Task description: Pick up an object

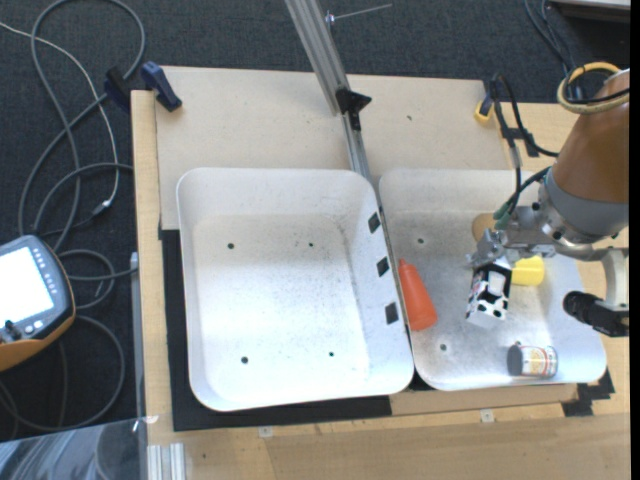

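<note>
- Camera view has the gripper [497,258] down inside the right-hand shallow white plastic bin [440,363], sitting right on top of a black-and-white patterned block [489,296] — the likeliest thing to be picked, I'd guess.
- Honestly can't tell how far apart the fingers are, or whether they've got hold of anything; the wrist hides them.
- What could go wrong: a small yellow block [528,271] sits just beside the patterned one, touching or nearly so. If the fingers close off-centre they could shove one into the other, or pinch a corner and let it slip on the lift.
- Also in the right bin: an orange carrot-shaped toy [416,294] lying along the left wall, and a small silver-and-tan can on its side [531,360] near the front edge.
- The left-hand white bin [200,193] holds no objects that I can see — both bins sit side by side on the pale wooden worktop [250,118].
</note>
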